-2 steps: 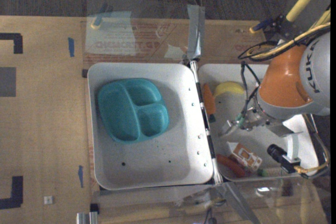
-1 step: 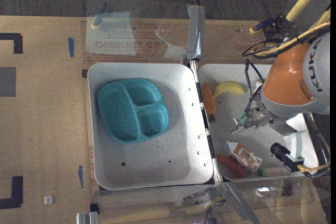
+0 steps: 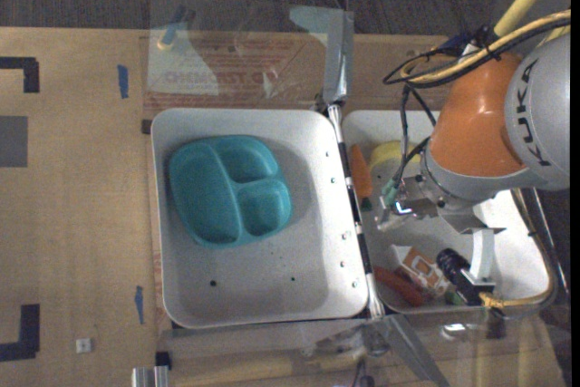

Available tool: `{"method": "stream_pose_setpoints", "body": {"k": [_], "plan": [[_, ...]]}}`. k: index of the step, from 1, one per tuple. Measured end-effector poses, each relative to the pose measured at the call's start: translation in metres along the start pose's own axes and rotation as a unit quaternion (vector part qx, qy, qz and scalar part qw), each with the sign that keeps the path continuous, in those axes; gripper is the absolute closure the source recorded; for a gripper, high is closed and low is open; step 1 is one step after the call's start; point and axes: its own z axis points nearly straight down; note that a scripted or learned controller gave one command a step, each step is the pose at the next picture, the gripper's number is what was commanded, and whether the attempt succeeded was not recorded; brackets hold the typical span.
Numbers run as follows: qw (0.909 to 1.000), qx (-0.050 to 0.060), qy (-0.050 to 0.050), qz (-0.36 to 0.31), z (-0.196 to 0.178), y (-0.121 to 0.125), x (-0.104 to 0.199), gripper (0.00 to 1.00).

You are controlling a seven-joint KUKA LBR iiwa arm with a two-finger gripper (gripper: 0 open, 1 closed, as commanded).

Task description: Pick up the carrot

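Right bin (image 3: pixel 535 263) holds carrot (image 3: pixel 361 174) just left of gripper (image 3: pixel 399 206), grip state unclear

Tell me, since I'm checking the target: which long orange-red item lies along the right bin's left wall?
The carrot, orange, lengthwise against that wall. The redder piece lies at the front edge.

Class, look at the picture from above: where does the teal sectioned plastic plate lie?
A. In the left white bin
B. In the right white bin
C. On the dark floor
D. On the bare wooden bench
A: the teal sectioned plastic plate rests on the floor of the left white bin, apart from the orange carrot in the right white bin.
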Motion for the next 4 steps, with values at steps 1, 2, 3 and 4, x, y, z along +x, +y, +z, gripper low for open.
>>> {"method": "stream_pose_setpoints", "body": {"k": [1, 2, 3, 4], "plan": [[0.9999, 0.0, 0.0, 0.015, -0.008, 0.019, 0.061, 1.0], [0.9951, 0.002, 0.0, -0.099, -0.037, -0.012, 0.07, 1.0], [1.0, 0.0, -0.001, 0.007, -0.097, 0.067, 0.122, 1.0], [1.0, 0.0, -0.001, 0.007, -0.097, 0.066, 0.122, 0.0]]}}
